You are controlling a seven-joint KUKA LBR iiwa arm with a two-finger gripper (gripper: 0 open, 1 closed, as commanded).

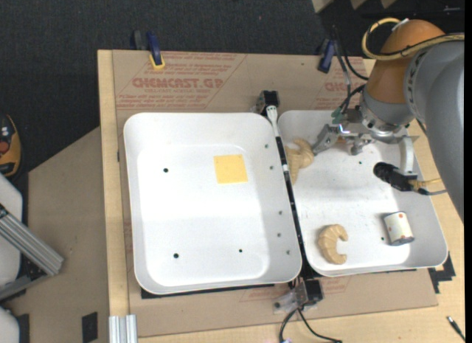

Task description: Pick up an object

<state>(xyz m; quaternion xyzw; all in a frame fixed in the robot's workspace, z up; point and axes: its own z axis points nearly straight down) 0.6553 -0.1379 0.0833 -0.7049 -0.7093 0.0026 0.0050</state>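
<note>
The grey arm is reaching in over the right bin, its claw hanging low near that bin's far left corner; whether the claw is spread or pinched cannot be told. The left bin is lying beyond the claw, bearing a yellow square. A tan lump is sitting just beside the claw. A croissant-shaped piece and a small white cylinder are resting well apart from it, nearer the camera.

Arm cut off at right edge; right bin's far wall partly hidden.
</note>
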